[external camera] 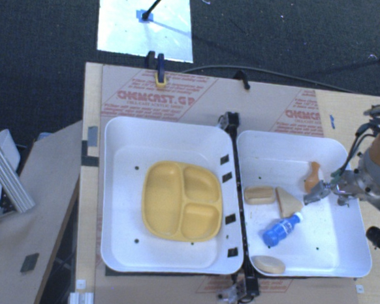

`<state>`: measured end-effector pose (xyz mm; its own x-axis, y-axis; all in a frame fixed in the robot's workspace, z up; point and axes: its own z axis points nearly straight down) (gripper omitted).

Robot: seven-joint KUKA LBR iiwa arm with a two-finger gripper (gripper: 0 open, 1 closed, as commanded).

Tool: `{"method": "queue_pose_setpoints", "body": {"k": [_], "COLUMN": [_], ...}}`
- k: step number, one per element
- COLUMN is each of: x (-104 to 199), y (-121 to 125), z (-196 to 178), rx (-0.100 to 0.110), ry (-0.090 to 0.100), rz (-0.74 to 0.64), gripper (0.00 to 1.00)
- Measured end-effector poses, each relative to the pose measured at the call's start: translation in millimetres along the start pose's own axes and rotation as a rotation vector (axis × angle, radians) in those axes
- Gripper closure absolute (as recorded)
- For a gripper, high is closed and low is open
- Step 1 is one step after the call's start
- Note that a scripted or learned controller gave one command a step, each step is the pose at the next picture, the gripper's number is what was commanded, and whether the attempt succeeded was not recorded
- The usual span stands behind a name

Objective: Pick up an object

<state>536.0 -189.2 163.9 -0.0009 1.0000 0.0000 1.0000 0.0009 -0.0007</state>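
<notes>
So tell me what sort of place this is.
Probably a robotics lab test bench, not a kitchen. Two white bins sit clamped side by side on a board, toy food like the yellow divided plate and blue bottle lies inside, and a gripper reaches in.

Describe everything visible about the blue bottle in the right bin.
The blue bottle is small, looks plastic, with a translucent blue body and a white cap end pointing up-right. It lies on its side, slanted, on the floor of the right bin, just below a tan wedge; whether they touch is unclear. Nothing grips it.
</notes>
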Motion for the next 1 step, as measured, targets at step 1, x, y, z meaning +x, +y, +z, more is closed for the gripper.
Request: {"method": "queue_pose_setpoints", "body": {"k": [1], "x": [-0.5], "y": [-1.6], "z": [40.6], "rx": [-0.001], "ry": [0.000], "rz": [0.000], "gripper": [0.00]}}
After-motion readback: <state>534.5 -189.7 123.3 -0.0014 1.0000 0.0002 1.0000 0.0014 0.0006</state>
